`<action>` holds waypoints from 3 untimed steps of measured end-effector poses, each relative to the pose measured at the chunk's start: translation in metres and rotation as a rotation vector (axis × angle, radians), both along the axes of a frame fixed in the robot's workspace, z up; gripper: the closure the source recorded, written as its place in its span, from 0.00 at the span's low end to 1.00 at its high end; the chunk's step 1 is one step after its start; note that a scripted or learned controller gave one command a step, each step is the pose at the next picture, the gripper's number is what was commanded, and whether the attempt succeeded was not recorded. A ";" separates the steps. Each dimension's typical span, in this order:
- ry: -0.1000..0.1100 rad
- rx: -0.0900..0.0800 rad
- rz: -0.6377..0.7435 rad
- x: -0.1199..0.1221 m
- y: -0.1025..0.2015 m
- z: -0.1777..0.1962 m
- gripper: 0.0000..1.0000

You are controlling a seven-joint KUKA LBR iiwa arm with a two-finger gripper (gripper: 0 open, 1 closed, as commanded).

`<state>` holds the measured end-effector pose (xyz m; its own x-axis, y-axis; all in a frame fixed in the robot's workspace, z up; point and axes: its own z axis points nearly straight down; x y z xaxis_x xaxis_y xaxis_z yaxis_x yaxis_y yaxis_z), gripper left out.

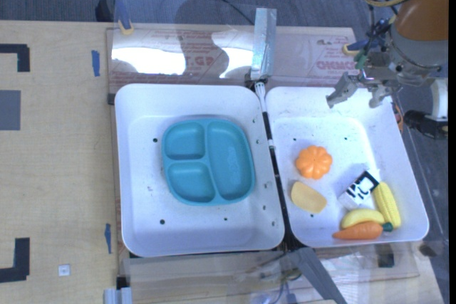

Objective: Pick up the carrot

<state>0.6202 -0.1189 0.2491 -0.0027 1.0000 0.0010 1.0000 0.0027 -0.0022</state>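
Tool [360,90] spread apart, holding nothing, above right bin's [410,146] far rim.

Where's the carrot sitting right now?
The carrot lies in the right bin, at its near edge toward the right corner, just below a banana and beside the corn cob.

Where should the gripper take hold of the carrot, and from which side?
Probably at the orange middle of the carrot, coming straight down. It lies flat, lengthwise along the near wall of the right bin, with a banana touching behind it, so the fingers have little room on both sides.
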 end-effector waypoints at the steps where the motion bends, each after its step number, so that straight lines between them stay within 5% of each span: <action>1: 0.008 0.001 0.154 -0.055 -0.004 -0.151 0.00; 2: -0.011 -0.003 0.243 -0.104 0.015 -0.161 0.00; 3: -0.017 -0.005 0.242 -0.103 0.014 -0.150 1.00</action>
